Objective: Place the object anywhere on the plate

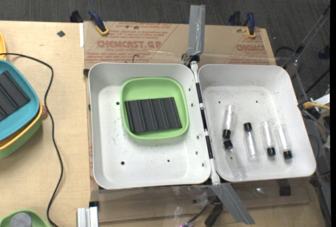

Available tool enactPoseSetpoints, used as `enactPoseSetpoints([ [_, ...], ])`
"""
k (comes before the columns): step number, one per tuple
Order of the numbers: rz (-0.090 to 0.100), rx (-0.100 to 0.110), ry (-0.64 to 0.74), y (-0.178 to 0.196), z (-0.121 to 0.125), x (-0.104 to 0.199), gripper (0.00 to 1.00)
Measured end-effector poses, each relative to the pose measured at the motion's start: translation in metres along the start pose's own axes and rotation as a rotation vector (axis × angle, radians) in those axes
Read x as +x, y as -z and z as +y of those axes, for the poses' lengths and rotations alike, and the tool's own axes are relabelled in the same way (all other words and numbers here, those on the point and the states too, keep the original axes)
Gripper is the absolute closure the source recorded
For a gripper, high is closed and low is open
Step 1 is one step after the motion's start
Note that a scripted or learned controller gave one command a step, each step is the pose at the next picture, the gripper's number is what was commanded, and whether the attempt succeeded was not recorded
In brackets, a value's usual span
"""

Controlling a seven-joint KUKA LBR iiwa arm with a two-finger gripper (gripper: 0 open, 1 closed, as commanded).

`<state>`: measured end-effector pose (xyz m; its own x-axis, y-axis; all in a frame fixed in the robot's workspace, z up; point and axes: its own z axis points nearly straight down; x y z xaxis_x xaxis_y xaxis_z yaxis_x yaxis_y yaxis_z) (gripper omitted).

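Whether my jaws are spread or pressed together I cannot tell, while the clear black-capped vials (250, 141) lie in the right bin (247, 95), well to the right of the green plate (155, 84), which sits in the left bin (147, 165).

Both bins, left (105, 131) and right (294, 116): white moulded plastic, smooth, slightly scuffed. Green plate (153, 89): matt plastic, with a dark ribbed insert (153, 115) that looks rubbery. Vials (251, 142): clear glossy plastic or glass, black caps. Bench (47, 163): pale wood laminate. Brown board (136, 42) under the bins: matt, printed protective paper.
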<state>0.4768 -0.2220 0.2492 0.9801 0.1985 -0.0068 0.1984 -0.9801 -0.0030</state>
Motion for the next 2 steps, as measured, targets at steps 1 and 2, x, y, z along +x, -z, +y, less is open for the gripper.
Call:
enactPoseSetpoints([
  [1, 0.001, 0.0, 0.002, -0.002, 0.0, 0.0, 0.0],
  [2, 0.001, 0.0, 0.004, -0.019, -0.024, 0.005, 0.0],
])
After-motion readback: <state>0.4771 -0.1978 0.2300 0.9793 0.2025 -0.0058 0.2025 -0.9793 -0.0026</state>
